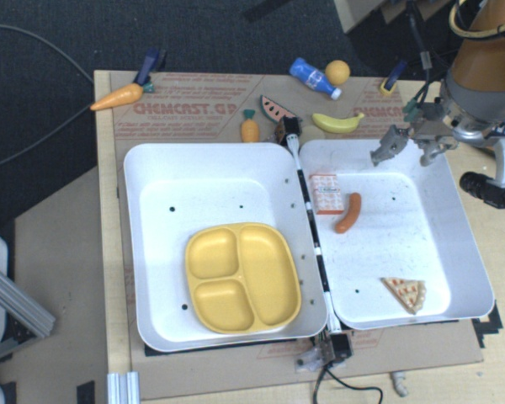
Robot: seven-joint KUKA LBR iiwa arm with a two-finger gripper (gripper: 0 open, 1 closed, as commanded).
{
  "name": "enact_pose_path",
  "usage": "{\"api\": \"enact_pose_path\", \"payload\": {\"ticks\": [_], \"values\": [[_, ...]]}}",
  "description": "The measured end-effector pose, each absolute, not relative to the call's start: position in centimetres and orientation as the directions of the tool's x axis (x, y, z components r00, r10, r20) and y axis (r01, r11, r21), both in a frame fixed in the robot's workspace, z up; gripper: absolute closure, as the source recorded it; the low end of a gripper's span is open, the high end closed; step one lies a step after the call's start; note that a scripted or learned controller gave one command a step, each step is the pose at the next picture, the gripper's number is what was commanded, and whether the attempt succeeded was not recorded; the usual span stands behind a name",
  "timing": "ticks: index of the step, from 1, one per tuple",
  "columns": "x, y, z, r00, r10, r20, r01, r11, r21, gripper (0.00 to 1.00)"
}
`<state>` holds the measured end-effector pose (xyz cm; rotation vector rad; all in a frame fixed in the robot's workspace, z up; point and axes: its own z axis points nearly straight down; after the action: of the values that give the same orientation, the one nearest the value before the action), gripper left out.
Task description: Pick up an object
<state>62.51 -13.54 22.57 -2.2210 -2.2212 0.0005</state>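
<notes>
My gripper (405, 153) hangs over the far edge of the right bin (454, 251), its two fingers spread open with nothing between them. In that bin lie a brown sausage (348, 213) and a small white and red packet (326, 193) near the left wall, both to the near left of the gripper. A pizza slice (405, 293) rests close to the bin's near edge. The left bin (151, 225) holds a yellow divided plate (242, 276).
Behind the bins on the board lie a banana (337, 123), a blue bottle (314, 77), a yellow ball (337, 71), a watermelon slice (275, 109), a small orange fruit (250, 130) and a carrot (118, 98). Blue clips sit at the board's far edge.
</notes>
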Motion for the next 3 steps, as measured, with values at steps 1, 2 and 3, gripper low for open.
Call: {"api": "enact_pose_path", "payload": {"ticks": [1, 2, 3], "values": [[63.8, -10.8, 10.7, 0.0, 1.0, 0.001, 1.0, 0.0, -0.003, 0.0], [61.7, -10.0, 9.1, 0.002, 1.0, -0.003, 1.0, -0.001, 0.015, 0.0], [61.9, -9.8, 10.2, 0.001, 1.0, 0.001, 1.0, -0.001, 0.019, 1.0]]}}
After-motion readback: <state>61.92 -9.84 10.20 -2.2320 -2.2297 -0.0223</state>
